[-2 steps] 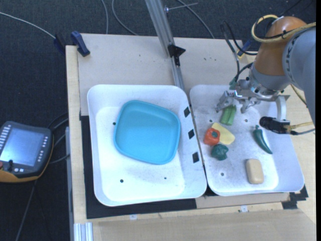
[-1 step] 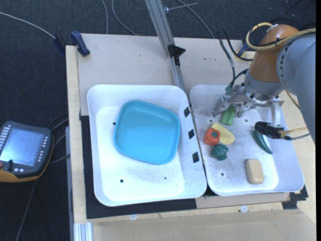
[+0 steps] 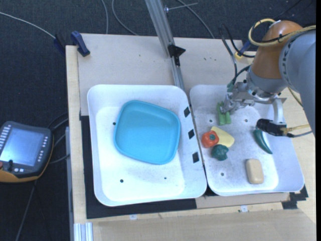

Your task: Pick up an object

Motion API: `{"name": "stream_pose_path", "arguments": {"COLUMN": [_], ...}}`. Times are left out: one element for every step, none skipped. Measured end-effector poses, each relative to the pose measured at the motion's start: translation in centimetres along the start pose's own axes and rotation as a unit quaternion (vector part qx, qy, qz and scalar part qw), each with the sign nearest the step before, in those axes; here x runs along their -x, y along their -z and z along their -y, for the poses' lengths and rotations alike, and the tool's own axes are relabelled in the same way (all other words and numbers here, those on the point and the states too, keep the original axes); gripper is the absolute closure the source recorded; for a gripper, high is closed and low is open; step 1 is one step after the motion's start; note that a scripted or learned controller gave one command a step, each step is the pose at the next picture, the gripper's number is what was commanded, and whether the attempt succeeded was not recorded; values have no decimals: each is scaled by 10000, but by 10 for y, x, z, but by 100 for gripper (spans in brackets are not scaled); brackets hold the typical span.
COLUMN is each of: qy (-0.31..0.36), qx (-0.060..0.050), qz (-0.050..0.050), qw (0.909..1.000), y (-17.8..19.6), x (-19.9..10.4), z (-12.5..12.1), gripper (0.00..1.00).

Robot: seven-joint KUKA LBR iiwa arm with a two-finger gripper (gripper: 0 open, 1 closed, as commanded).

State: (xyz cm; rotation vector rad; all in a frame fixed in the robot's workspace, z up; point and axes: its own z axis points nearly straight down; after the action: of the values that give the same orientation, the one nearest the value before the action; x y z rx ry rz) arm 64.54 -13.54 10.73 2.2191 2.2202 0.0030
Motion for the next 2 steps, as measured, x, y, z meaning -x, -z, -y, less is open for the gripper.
{"name": "stream_pose_path", "arguments": {"qy": [2, -1], "qx": [10, 9], "qz": [1, 2], "qw": [10000, 10000], "y": [50, 97], "x": [-6, 0], "z": [-9, -17], "gripper": [100, 100]}}
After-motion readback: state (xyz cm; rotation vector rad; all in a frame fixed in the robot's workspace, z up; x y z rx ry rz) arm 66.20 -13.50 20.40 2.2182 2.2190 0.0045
